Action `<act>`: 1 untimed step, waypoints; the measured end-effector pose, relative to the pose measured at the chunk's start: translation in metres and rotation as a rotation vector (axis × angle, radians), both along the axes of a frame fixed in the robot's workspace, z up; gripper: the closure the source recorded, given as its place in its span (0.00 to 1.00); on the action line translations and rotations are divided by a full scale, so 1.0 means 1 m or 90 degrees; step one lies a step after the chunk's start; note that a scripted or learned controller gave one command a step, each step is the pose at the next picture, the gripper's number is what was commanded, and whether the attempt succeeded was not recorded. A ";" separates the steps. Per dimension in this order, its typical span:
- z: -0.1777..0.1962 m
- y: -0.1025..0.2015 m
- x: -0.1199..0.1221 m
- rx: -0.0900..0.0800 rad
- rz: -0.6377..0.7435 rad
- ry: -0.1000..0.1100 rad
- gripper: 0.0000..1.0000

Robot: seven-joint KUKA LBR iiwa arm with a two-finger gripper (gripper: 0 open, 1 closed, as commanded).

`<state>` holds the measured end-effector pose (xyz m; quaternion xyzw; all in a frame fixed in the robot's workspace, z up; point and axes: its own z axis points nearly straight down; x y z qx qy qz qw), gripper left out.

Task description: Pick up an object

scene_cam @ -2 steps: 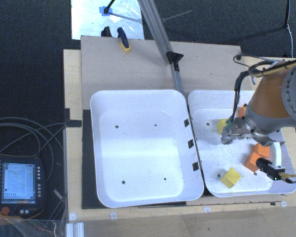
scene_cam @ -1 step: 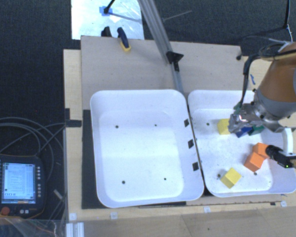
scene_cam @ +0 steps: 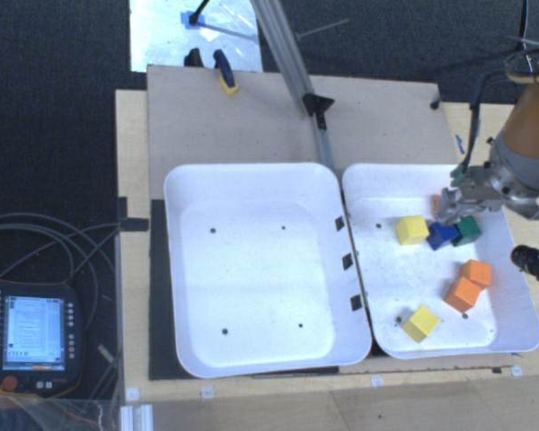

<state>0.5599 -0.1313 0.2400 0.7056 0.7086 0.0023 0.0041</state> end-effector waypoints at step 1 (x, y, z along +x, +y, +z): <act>-0.027 0.000 0.000 0.001 -0.001 0.006 1.00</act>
